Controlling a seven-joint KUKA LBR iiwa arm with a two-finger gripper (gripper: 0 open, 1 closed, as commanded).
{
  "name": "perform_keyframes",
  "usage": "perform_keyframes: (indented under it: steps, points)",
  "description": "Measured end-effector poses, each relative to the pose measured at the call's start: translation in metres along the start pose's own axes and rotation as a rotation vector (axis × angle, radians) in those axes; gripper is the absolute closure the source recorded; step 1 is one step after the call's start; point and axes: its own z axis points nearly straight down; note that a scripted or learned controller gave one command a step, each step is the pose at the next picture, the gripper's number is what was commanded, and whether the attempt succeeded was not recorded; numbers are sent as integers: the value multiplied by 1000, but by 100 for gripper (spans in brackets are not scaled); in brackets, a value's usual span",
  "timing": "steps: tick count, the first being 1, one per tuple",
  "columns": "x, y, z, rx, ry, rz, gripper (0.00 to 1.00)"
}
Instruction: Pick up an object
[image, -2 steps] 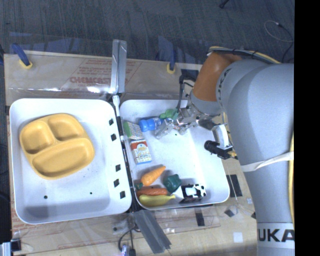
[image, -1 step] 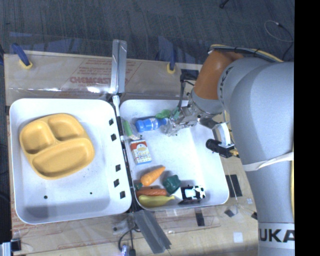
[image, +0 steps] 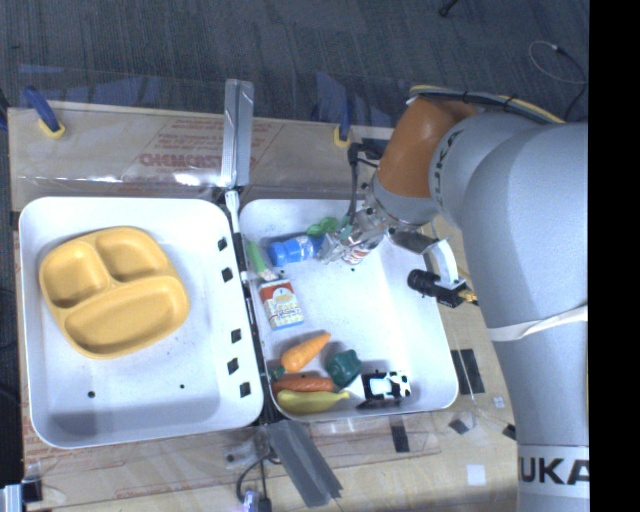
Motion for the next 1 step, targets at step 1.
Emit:
perform_keyframes:
  steps: [1]
  points:
    - [0, 1, -1, -4, -2, -1, 0]
